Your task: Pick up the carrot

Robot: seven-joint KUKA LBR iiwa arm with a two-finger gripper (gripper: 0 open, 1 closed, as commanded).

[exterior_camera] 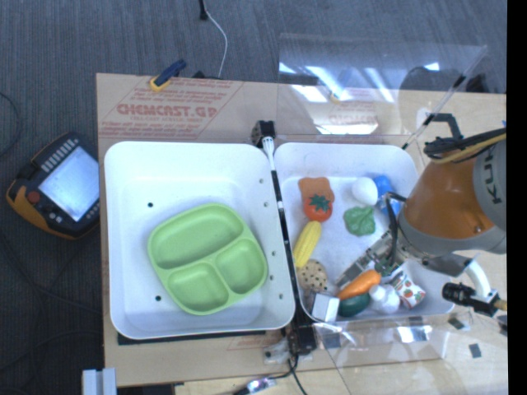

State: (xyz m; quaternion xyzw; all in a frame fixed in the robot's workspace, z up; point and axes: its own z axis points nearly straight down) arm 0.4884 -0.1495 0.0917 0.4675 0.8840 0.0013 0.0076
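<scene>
Jaws first: you cannot tell from this slanted view how wide they stand, because the grey metal at the end of the arm (445, 206) blurs together above the toys. What you can see is that this metal tip sits low in the right bin (290, 220), in its near half, just above and to the right of the carrot (361, 285). You cannot tell whether it touches the carrot, and nothing shows clearly gripped.

Look for the carrot near the front wall of the right bin. It is a short orange piece lying on a slant, with its higher end pointing toward the arm. A dark green piece (354, 305) lies against its lower side, and a small white ball (381, 297) and a little patterned can (409, 291) crowd it on the right. To its left you have a speckled brown cookie (311, 278) and a white block (325, 307).

Farther back in the same bin you will find a yellow corn cob (307, 243), an orange-red fruit with a green top (316, 197), a green leafy piece (359, 220), a white egg shape (363, 190) and a blue item (382, 186).

The left bin (123, 220) holds a green divided plate (207, 257). Both bins rest on the counter (123, 109), and a handheld pendant (53, 186) lies on the floor to its left.
</scene>
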